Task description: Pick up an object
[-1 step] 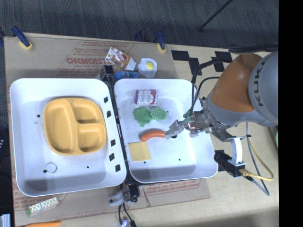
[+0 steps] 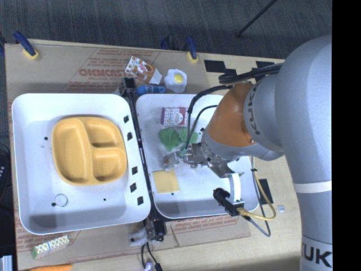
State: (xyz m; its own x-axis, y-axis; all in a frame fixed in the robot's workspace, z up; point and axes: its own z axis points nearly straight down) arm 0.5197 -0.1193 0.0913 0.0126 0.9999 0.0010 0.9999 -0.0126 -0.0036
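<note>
Your left bin [image 2: 22, 151] holds a yellow divided tray [image 2: 89, 149] and a small clear ring [image 2: 60, 200] near its front left corner, while the right bin [image 2: 194, 208] holds a dark red packet [image 2: 173, 116] at the back, a green leafy piece [image 2: 171, 136] in front of it, and a pale yellow square [image 2: 166, 181] near the front left. You'll see the arm [image 2: 265, 117] reaching in from the right, bent low over the right bin, with the gripper [image 2: 176, 160] down just below the green piece and above the yellow square. You cannot tell whether it has anything in its grasp.
</note>
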